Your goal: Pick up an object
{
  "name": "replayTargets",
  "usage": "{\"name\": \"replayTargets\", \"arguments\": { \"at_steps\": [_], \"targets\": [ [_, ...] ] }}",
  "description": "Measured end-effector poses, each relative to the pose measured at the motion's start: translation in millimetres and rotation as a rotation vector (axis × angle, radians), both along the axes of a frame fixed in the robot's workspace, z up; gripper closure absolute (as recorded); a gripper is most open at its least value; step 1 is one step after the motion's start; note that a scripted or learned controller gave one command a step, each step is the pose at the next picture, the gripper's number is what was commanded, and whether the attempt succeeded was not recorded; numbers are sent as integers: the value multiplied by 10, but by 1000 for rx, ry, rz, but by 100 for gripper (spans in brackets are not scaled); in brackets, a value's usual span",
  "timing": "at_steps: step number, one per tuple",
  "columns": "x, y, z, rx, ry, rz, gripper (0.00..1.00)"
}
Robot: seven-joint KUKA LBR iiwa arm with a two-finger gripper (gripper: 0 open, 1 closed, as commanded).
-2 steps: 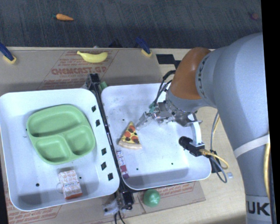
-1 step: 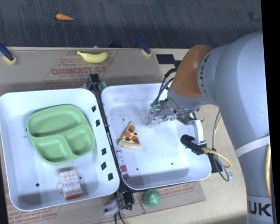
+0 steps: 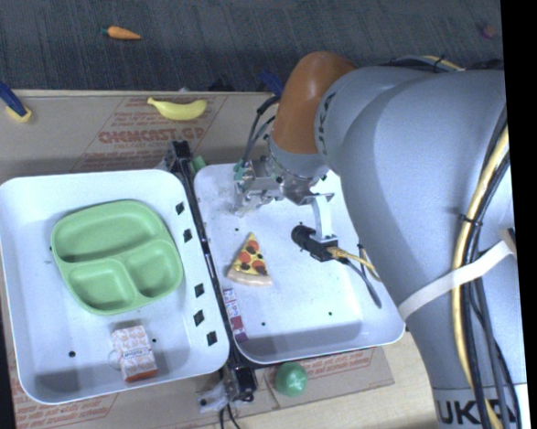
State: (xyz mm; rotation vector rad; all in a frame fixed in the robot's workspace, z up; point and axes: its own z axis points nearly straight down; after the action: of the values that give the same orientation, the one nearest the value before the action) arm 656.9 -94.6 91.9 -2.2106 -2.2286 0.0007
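1. The arm (image 3: 404, 181) reaches over the right bin (image 3: 296, 340); its end effector (image 3: 253, 193) sits low near the bin's far left corner, just beyond the pizza slice (image 3: 250, 262).
2. Whether the end effector is spread or pressed together I cannot tell: the wrist hardware hides the tips, and nothing shows between them.
3. The step in hand looks like the approach to a grasp, not a lift; no object is raised off a bin floor.
4. The nearest candidate is the pizza slice, lying flat on the right bin floor close to the divider between the bins.
5. The left bin (image 3: 16, 272) holds a green tray (image 3: 116, 256) and a small packet (image 3: 133, 349), both well away from the end effector.
6. A banana (image 3: 178, 106) and a green ball (image 3: 290, 378) lie on the surface outside the bins.
7. The next move calls for shifting toward the camera over the slice, descending, and closing on its edges; a flat, thin toy may slip, so low contact matters.
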Motion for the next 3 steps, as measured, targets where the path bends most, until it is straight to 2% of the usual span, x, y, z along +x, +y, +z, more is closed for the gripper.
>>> {"name": "replayTargets", "arguments": {
  "at_steps": [1,2,3],
  "targets": [
    [11,723,1030,1,-6,0,100],
    [-431,1395,996,-1,2,0,100],
    [-723,1900,1200,-2,3,1,100]
  ]
}}
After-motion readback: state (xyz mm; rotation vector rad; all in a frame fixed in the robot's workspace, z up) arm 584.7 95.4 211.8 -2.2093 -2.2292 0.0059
